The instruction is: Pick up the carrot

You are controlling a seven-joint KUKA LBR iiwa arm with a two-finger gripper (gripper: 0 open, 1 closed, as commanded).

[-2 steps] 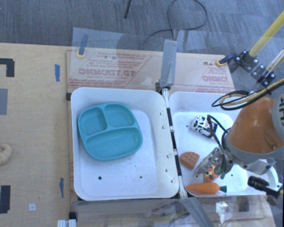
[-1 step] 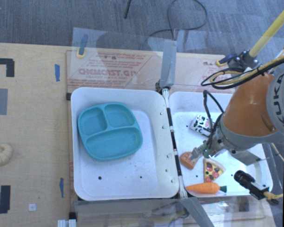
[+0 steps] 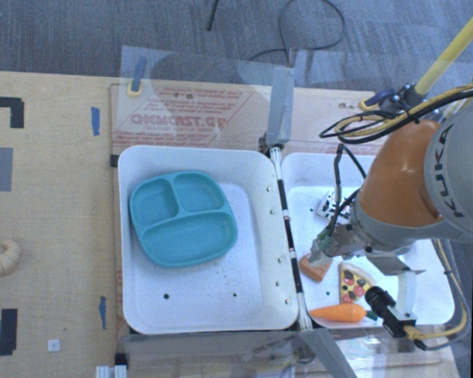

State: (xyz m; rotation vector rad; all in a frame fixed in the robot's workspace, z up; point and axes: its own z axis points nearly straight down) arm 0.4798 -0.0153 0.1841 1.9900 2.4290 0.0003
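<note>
One carrot [image 3: 338, 313] lies lengthwise across the right bin's [image 3: 299, 175] near edge, tip pointing left; we cannot tell the tool's [image 3: 325, 249] state. Grey carpet beyond the wooden table [image 3: 50, 209].

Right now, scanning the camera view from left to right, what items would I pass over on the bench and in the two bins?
Pale curved croissant-like piece on the wooden bench → teal three-compartment plate in the left bin → orange-brown block → orange carrot in the right bin.
</note>
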